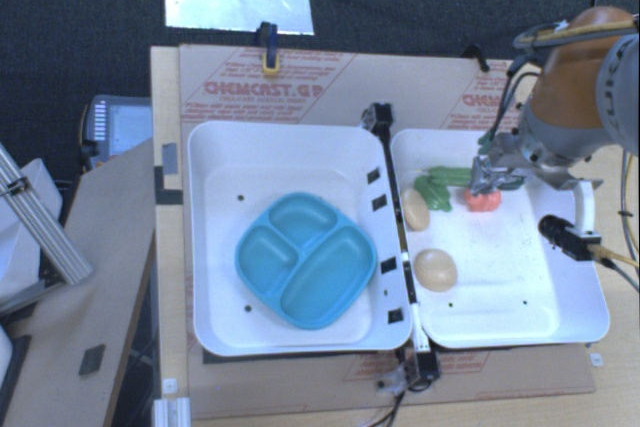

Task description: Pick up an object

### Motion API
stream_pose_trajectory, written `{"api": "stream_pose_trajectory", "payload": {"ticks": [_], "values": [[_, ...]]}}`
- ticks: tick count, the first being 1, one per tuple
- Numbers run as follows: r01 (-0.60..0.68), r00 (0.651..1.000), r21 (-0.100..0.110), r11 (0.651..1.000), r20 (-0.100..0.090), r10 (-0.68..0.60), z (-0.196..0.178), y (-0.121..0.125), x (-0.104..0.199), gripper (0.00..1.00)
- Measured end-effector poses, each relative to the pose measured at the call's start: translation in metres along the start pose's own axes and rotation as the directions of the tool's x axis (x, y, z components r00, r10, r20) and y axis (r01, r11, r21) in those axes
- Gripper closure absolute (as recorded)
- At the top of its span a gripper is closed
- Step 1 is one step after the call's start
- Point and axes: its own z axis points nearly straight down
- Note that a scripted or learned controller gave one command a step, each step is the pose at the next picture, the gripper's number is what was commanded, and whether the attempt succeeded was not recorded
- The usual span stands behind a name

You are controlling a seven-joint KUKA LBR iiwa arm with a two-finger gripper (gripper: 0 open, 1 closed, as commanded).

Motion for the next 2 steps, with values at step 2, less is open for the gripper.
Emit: {"api": "stream_pose_trajectory", "payload": {"ticks": [2], "values": [[0.001,1.0,-0.003,1.0,0.0,-0.001,-0.106,-0.005,0.002,1.0]]}}
